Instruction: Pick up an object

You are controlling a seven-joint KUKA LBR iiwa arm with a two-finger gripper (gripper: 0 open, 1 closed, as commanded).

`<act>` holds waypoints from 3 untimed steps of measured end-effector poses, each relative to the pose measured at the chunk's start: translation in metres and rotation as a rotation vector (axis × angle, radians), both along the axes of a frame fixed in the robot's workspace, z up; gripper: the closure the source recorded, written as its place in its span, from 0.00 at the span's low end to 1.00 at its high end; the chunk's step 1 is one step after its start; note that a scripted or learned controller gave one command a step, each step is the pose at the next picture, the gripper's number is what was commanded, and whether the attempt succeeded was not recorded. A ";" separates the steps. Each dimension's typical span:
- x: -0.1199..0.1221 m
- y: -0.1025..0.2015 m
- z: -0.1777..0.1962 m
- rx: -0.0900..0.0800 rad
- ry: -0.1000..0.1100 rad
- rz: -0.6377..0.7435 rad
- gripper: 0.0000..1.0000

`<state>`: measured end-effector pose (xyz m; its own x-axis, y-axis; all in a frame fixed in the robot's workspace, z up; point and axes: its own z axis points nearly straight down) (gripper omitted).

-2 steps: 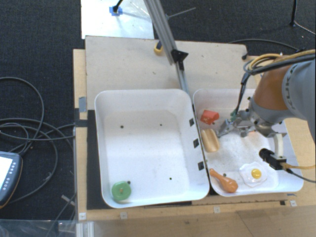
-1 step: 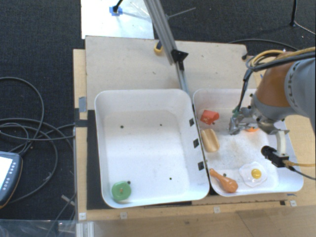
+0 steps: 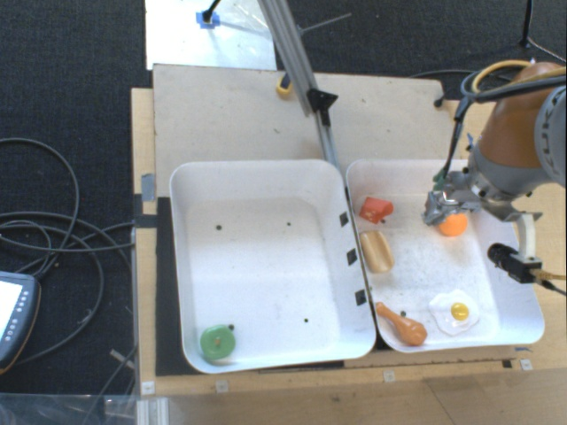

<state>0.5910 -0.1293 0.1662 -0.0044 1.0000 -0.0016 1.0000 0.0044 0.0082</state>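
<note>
Gripper (image 3: 440,209) low in the right bin (image 3: 523,326), pressed against an orange ball (image 3: 454,226) just beside it, grip state impossible to tell from here, red block (image 3: 376,208) and bread roll (image 3: 377,251) nearby

No text, labels, brands or numbers are reading legibly anywhere. The black marks along the wall between the two white bins (image 3: 266,171) are showing as plain patches, carrying no characters that can be resolved.
</note>
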 end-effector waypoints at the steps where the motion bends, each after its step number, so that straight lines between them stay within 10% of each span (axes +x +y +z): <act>1: -0.005 0.003 0.047 0.000 0.001 0.001 1.00; 3: -0.018 0.051 0.093 0.003 0.007 0.005 1.00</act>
